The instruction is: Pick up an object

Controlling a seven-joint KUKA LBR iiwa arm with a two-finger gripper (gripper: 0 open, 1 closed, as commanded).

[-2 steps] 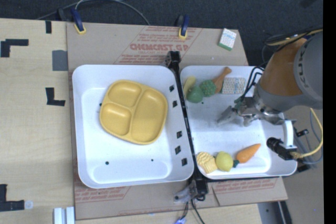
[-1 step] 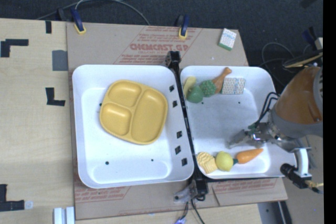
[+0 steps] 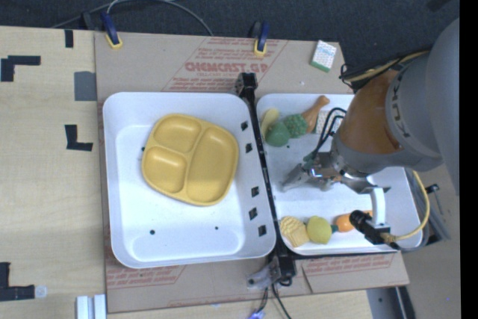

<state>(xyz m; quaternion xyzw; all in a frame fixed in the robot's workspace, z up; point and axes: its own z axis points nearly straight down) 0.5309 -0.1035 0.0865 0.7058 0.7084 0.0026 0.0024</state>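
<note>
Claw [image 3: 293, 178], fingers spread and pinching nothing, low over bare floor in the right bin [image 3: 337, 250], pointing toward the divider. Nearest candidates: green broccoli piece [image 3: 287, 128] with a yellow piece [image 3: 269, 116] at the far wall; corn piece [image 3: 294, 231], lime-green fruit [image 3: 319, 229] and small orange piece [image 3: 343, 223] along the near wall. Left bin [image 3: 119, 183] holds a yellow divided plate [image 3: 190, 158]. These toy foods are probably light, rigid, smooth plastic; grip the fruit across its widest middle

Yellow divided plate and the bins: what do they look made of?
Yellow divided plate: probably moulded plastic, matte, judging by its even colour and soft rounded compartment ridges. Left bin and right bin: apparently thin formed white plastic, smooth, with rounded rims; the exact material is uncertain.
</note>
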